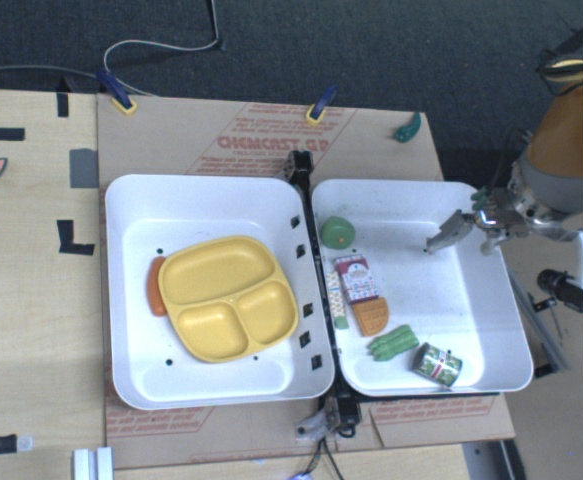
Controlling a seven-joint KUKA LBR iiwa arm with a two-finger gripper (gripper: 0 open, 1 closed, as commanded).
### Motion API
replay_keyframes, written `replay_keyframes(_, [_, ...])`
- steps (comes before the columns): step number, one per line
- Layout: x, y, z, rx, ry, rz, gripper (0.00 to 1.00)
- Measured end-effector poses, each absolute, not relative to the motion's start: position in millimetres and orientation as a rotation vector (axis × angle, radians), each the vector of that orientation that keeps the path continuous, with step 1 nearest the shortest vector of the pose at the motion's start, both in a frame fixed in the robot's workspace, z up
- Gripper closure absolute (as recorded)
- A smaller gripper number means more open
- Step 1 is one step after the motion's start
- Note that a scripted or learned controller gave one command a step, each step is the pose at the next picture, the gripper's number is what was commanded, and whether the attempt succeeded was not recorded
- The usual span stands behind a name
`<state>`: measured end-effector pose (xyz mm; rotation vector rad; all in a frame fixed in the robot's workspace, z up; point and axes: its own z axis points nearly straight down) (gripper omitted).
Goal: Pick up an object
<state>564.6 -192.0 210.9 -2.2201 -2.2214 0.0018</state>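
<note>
1. In the camera view, the tabletop [31, 298] carried a sheet of brown cardboard [261, 143], and two shallow white bins stood side by side on it.
2. The left bin [131, 208] held a yellow divided tray [229, 296] with three compartments, lying at a slant near the middle.
3. An orange object [156, 288] lay just beside the left edge of the tray, partly hidden under it; I could not tell what it was.
4. The right bin [491, 298] held several small things, all in its left and lower part.
5. A green round object [337, 232] lay near the top left corner of the right bin.
6. Below it lay a small packet with red and white print [356, 278], and just below the packet an orange piece like a waffle [372, 316].
7. A green toy vegetable [392, 342] lay near the lower middle, and a small can with a green label [437, 364] lay on its side just beside it to the right.
8. The grey arm [556, 168] reached in from the right, with its orange band [561, 133] above the wrist.
9. The tool [451, 234] was over the upper right part of the right bin, well apart from all the objects, and it held nothing.
10. One thin finger pointed left and down, but I could not tell how wide the tool stood.
11. Two yellow and blue clamps [321, 106] held the far edge of the cardboard.
</note>
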Motion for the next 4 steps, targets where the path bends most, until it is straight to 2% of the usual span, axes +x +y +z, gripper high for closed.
replay_keyframes(1, [585.1,-189.7,86.9,-2.222,-2.226,-0.004,0.0])
replay_keyframes(2, [585.7,-190.7,97.2,-2.226,-2.229,-0.004,1.0])
replay_keyframes(4, [585.5,-189.9,115.5,-2.224,-2.227,-0.004,1.0])
